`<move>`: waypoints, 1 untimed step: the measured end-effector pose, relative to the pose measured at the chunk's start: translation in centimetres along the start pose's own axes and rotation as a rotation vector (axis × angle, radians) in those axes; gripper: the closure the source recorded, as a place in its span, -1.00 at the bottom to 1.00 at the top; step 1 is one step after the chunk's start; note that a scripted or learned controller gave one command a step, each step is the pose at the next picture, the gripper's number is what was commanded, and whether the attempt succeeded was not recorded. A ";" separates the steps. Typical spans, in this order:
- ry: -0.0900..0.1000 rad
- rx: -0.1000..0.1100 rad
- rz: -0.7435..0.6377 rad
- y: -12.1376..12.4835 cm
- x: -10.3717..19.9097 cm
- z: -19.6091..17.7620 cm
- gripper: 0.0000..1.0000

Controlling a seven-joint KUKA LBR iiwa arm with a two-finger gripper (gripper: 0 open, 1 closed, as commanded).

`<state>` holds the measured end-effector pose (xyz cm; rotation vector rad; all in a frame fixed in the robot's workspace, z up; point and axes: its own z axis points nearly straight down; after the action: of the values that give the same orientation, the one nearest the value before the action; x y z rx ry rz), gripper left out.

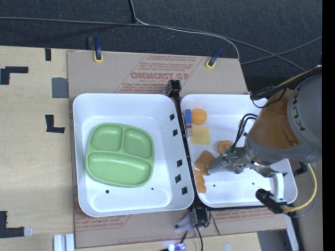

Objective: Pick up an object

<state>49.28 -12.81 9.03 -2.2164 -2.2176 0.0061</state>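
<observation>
Pincer: your gripper (209, 169) sits low in the right bin (235, 192), lower right of the frame; tips look nearly together, clamped on nothing you can see.
Green plate (120, 155): left bin, stiff, too broad to pinch.
Brown pieces (203, 161): beside the tips; likely light and soft, so grip across the middle.
Orange ball (199, 116): upper bin; would roll.

The arm (293, 124) reaches in from the right, grey with its orange band above the wrist, bent low. Its claw (208, 170) points left and slightly down; the tips look close together, though the view is too coarse to be sure.
</observation>
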 end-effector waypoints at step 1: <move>-0.002 -0.008 0.001 0.1 0.0 0.4 -1.00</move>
<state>49.36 -12.84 8.67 -2.2220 -2.2214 -0.0004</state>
